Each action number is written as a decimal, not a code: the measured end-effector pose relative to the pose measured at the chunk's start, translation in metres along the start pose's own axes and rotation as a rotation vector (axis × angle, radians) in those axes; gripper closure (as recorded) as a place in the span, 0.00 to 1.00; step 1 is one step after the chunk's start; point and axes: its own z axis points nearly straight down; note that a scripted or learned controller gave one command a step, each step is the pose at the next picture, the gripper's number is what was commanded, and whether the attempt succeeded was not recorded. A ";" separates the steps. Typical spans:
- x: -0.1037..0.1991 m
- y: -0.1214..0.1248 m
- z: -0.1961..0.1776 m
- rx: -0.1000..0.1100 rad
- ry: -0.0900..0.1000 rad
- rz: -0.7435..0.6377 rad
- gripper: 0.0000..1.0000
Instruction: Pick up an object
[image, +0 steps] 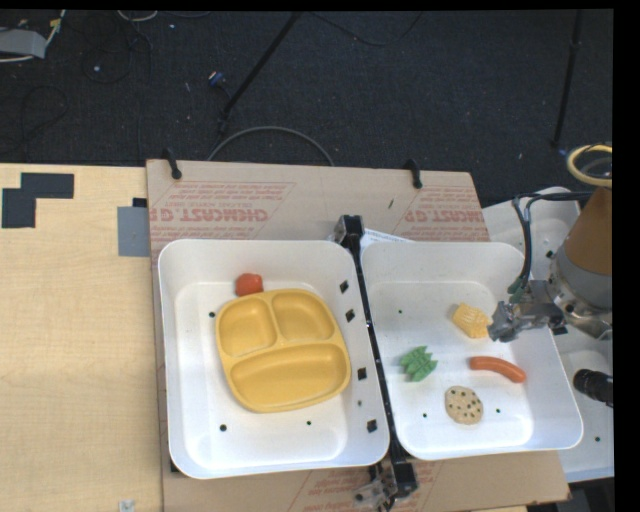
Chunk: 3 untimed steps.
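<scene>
We see two white bins side by side. The left bin (190, 420) holds a big yellow tray (283, 348) with three parts, and a small red thing (249, 284) lies just behind the tray. The right bin (420, 270) holds four small toys: an orange sausage (497, 369), a spotted cookie (463, 404), a green leafy piece (419, 362) and a yellow corn piece (470, 320).

The gripper (510, 322) is low at the right side of the right bin, just beside the corn piece. We cannot tell if it is released or clenched, because it is small and dark here. We see no toy in it.

We think the corn is the toy it is going for. The corn looks bumpy and small, so it could slip or roll away. The gripper could also push it along the floor and close on air. The sausage lies near, so it could get bumped too. The bin wall is close on the right, and the arm could knock it.
</scene>
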 end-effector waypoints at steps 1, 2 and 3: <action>-0.007 -0.001 -0.044 0.000 -0.001 0.001 1.00; -0.008 0.000 -0.097 0.000 -0.001 0.000 1.00; 0.044 0.007 -0.075 0.007 0.003 -0.002 1.00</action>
